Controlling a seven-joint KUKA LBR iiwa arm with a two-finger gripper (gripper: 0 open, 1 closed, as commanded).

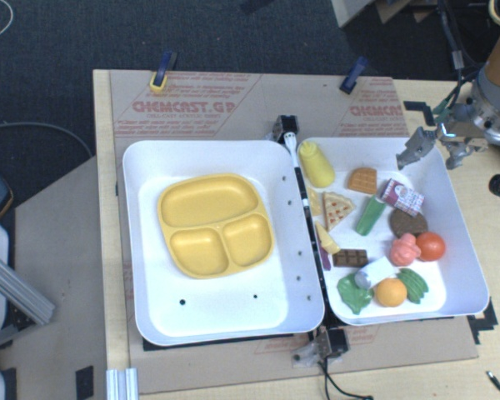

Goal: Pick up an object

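— Camera view, gripper (433, 148): spread open, gripping nothing, above right bin (465, 223) far edge.
— And toy food (375, 240)?
— Piled in right bin, apart from gripper. Yellow tray (215, 223) in left bin (142, 223).

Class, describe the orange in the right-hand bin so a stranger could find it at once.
Start at the right bin, the one crowded with toy food. Go to its near edge, where the orange sits between two green items. It is the only round, plain orange ball; the red tomato lies farther back.
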